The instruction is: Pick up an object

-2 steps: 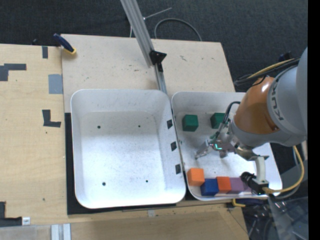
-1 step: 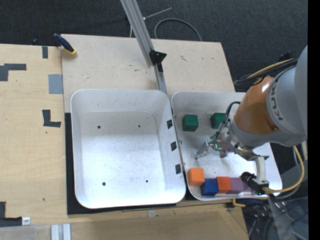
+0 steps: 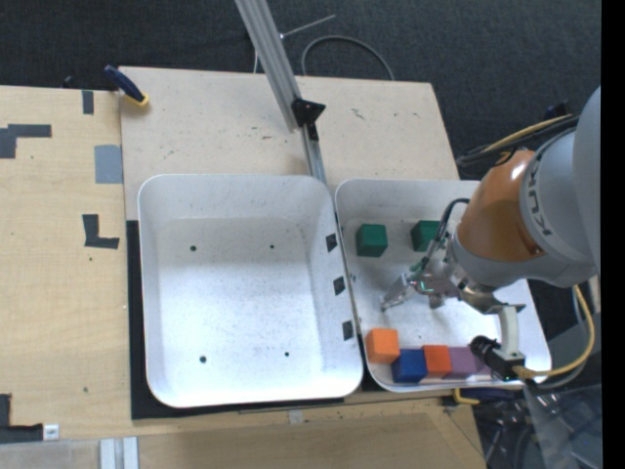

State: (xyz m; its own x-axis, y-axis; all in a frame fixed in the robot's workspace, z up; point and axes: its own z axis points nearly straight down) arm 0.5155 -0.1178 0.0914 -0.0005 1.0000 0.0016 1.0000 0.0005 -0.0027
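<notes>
- Nearest to us, along the front wall of the right bin (image 3: 348, 195), we see a row of small blocks: an orange block (image 3: 383, 344), a blue block (image 3: 410, 364), a second orange block (image 3: 437, 360) and a purple block (image 3: 462, 362), the last three touching one another
- We find two green blocks toward the back of the same bin, one green block (image 3: 371, 239) near the left wall and another green block (image 3: 425, 234) partly hidden by the arm
- We see the arm (image 3: 532, 213) reaching in from the right, its orange band above the wrist, low over the middle of the right bin
- We place the tool (image 3: 400, 293) between the green blocks and the front row; its fingers look slightly apart with nothing between them
- We note the left bin (image 3: 156, 193) just beside the right one on the desk (image 3: 205, 115)
- We also see a blue and yellow clamp (image 3: 126, 85) at the desk's far left corner, and a metal rail (image 3: 269, 42) slanting down to the bins
</notes>
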